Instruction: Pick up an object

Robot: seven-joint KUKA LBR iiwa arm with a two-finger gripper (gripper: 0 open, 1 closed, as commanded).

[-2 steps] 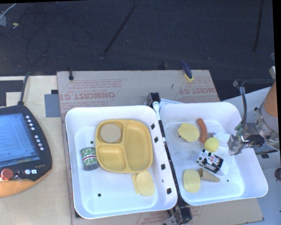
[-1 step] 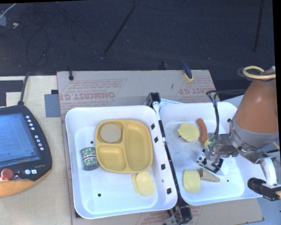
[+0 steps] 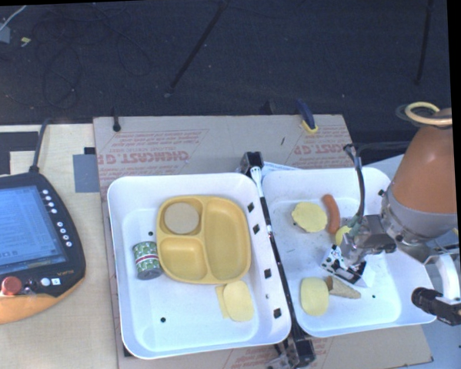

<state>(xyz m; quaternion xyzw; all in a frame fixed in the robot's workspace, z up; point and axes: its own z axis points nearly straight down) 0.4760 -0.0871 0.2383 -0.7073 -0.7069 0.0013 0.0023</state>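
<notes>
In the left bin (image 3: 138, 331) sit a small can (image 3: 146, 259), a yellow 3-compartment tray (image 3: 218, 246) and a pale yellow slice (image 3: 238, 300). In the right bin (image 3: 383, 311) lie 2 more yellow pieces (image 3: 309, 216) (image 3: 314, 296), a sausage (image 3: 332, 211) and a tan wedge (image 3: 345, 289), all likely light toy food, smooth and a bit slippery, best pinched across a narrow edge. The gripper (image 3: 344, 262) hangs low just above the wedge, but whether it is spread or closed, or grips anything, I cannot tell, as the wrist hides it.

We see a tablet controller (image 3: 29, 233) left of the bins, resting on cardboard (image 3: 213, 142) covering the worktop (image 3: 69, 335).
</notes>
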